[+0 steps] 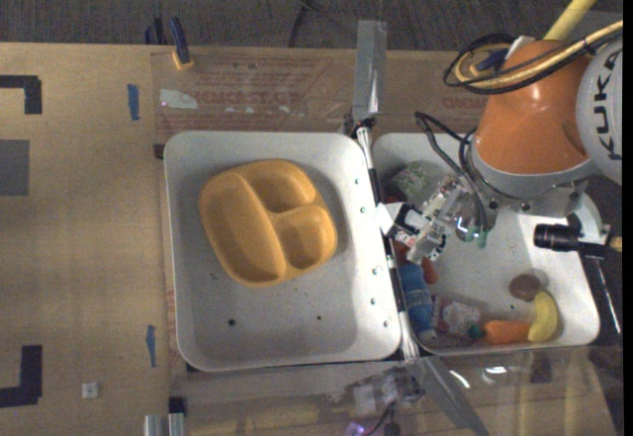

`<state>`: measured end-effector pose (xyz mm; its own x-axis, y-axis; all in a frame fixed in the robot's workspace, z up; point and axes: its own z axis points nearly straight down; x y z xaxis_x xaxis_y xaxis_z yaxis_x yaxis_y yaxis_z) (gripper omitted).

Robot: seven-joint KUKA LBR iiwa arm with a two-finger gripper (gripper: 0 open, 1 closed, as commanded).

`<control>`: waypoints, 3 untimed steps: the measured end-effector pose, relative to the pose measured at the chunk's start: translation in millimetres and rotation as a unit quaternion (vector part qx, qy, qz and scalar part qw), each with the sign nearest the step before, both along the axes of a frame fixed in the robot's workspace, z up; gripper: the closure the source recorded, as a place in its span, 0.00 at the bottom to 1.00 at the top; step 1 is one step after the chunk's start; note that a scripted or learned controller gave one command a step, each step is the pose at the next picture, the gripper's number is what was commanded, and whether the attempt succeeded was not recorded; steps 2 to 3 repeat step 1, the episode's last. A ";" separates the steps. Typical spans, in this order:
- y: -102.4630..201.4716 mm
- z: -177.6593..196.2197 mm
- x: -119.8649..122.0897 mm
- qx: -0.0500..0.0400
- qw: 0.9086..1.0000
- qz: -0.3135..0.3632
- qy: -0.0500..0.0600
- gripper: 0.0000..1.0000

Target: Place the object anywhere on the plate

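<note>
**Object not yet on the plate: pick-up uncertain at the bin wall**

The object you are to move is not clearly settled: you see several candidates in the right bin (584,320), and nothing visibly sits between the tool's tips. The tool (427,231) hangs low over the left end of that bin, and you cannot tell whether it is apart or together, because cables and its own body hide the tips.

Just below the tool lie a blue item (413,294) and some crumpled clear wrapping (457,313); a greenish piece (417,177) sits just above it. Well to its right and below are a banana (544,315), an orange carrot-like piece (506,330) and a brown lump (525,286).

The likely trouble, in my judgement: the tool works tight against the divider between the bins (381,226), so a grasp may catch the wall or drag clutter, and a thin hold could slip while crossing it.

The yellow plate (267,221) lies well to the tool's left, with bare floor of the left bin (287,325) around it. You have open room there once the tool rises above the rims.
</note>
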<state>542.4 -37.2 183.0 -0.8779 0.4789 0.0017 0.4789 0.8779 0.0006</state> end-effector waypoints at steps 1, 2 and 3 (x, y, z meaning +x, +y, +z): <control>-48.1 0.3 16.6 -0.001 1.000 0.024 -0.003 1.00; -48.1 0.3 16.6 -0.001 1.000 0.024 -0.003 1.00; -48.1 0.3 16.6 -0.001 1.000 0.024 -0.003 1.00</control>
